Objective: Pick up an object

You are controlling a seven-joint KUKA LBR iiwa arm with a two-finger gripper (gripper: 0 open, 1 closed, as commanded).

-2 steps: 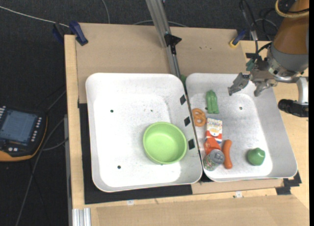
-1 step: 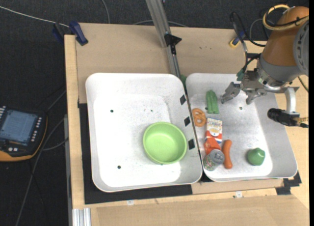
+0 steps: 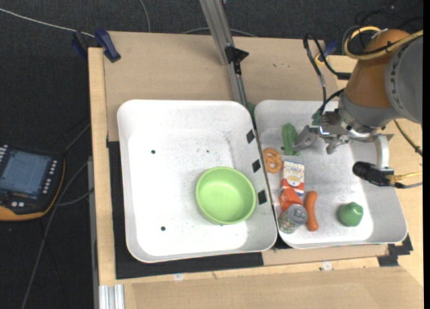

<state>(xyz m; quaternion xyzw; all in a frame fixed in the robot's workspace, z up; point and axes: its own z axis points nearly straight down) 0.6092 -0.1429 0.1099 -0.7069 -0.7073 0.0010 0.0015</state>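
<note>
Lying nearest along the right bin (image 3: 396,224) front edge: a small grey-topped can (image 3: 293,217), an orange carrot-like piece (image 3: 311,209) and a green apple-shaped toy (image 3: 350,214), all resting on the white floor. Sitting just behind them, a red-and-white carton (image 3: 292,181), a pretzel (image 3: 272,160) and a green elongated piece (image 3: 289,138) near the dividing wall. Resting alone in the left bin (image 3: 134,166), a lime bowl (image 3: 225,195). Hovering over the right bin's rear half, the gripper (image 3: 322,138), close beside the green elongated piece; jaws looking spread, gripping nothing. Judging progress: pick not yet made, every object lying loose, lowering, closing and lifting all remaining to be done.
</note>
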